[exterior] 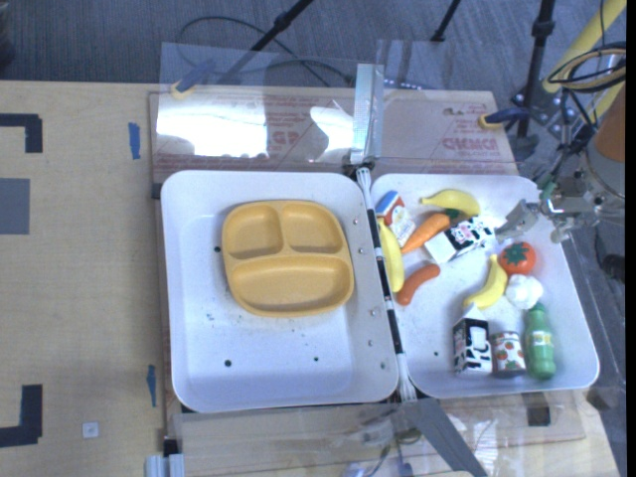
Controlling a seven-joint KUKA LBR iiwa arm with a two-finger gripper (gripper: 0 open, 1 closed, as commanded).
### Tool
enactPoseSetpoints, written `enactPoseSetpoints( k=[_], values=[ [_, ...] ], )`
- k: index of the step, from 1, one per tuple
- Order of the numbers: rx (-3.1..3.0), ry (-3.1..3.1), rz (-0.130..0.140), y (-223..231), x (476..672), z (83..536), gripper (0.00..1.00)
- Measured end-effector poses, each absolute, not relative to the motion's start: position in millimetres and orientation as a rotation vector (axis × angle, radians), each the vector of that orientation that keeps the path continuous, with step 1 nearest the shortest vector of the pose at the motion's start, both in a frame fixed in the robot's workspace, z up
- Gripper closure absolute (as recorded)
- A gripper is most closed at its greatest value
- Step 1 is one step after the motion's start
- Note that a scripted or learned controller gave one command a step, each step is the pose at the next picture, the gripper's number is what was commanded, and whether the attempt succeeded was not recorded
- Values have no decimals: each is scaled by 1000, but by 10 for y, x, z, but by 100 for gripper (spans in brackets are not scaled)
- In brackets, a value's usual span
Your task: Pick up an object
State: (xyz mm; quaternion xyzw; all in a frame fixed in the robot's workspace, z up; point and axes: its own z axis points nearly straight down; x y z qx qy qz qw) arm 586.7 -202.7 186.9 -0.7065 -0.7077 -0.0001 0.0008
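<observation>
So nearest the camera, along the front of the right bin (586, 366), a black-and-white carton (471, 347), a small can (507, 354) and a green bottle (540, 342) are standing in a tight row, pretty much touching. Just behind them a white lump (524, 290) is sitting against a tomato (517, 257), with a yellow banana (489, 284) curving alongside.

The gripper (537, 217) is hanging over the bin's far right corner, coming in from the right. The two fingers look spread, with nothing between them, though it's small, so that's my read.

What matters for the next move: the tomato is lying just in front of and slightly left of the gripper, nearer than anything else. It's round, so no long axis to line up with. I'm guessing that's the easy target, but the lump and banana are crowding it, so there's little finger room on that side.

Further left, a cow-print box (468, 237), a carrot (427, 231), a sausage (417, 282) and another banana (449, 202) are bunching mid-bin.

The left bin (189, 366) is holding a yellow tray (286, 256). Both bins are smooth white plastic, so stuff may slide.
</observation>
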Motion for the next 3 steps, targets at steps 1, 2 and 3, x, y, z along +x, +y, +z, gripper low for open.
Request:
enactPoseSetpoints(
  k=[1,2,3],
  values=[
    [-2190,-2254,-17,-2066,5819,983,0],
    [-2193,-2257,-14,-2081,5824,1082,100],
    [-2107,-2334,-2,-1193,6024,2491,100]
  ],
)
